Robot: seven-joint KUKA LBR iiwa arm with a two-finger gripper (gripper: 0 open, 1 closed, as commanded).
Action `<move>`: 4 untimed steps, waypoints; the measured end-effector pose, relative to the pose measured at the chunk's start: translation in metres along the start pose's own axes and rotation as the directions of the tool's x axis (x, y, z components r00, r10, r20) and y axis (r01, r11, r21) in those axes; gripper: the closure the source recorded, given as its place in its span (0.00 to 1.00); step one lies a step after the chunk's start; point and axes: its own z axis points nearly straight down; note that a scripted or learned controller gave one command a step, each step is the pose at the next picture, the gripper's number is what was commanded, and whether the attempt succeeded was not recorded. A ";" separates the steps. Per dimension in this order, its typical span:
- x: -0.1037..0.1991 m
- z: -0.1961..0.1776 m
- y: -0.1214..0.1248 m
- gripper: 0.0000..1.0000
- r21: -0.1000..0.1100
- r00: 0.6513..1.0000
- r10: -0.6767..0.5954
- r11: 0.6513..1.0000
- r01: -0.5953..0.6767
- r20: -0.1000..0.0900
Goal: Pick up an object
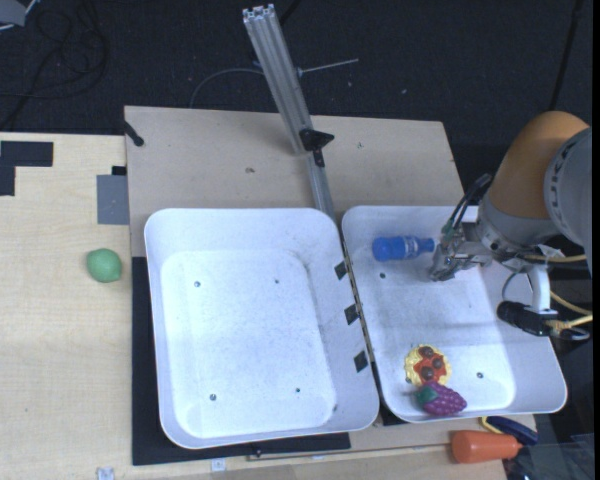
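The gripper (446, 265) hangs low in the right bin (540, 393), just beside the blue bottle (401, 247) lying near its far edge; toy fruit (432, 378) sits by the near edge, bare floor between

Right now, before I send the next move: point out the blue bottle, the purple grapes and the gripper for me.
blue bottle (400, 248): camera view, middle of its blue body.
purple grapes (442, 400): camera view, centre of the bunch.
gripper (446, 268): camera view, at its fingertips.

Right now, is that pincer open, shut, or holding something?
Pincer: cannot be told; it hangs over the right bin beside the blue bottle.
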 end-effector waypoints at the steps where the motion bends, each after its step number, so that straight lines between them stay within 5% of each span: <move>1: 0.004 -0.052 -0.008 1.00 -0.004 1.000 0.001 1.000 -0.001 0.001; 3: 0.002 -0.148 -0.009 1.00 -0.004 1.000 0.000 1.000 0.000 0.001; 4: 0.056 -0.155 -0.007 1.00 -0.001 1.000 -0.003 1.000 0.003 -0.001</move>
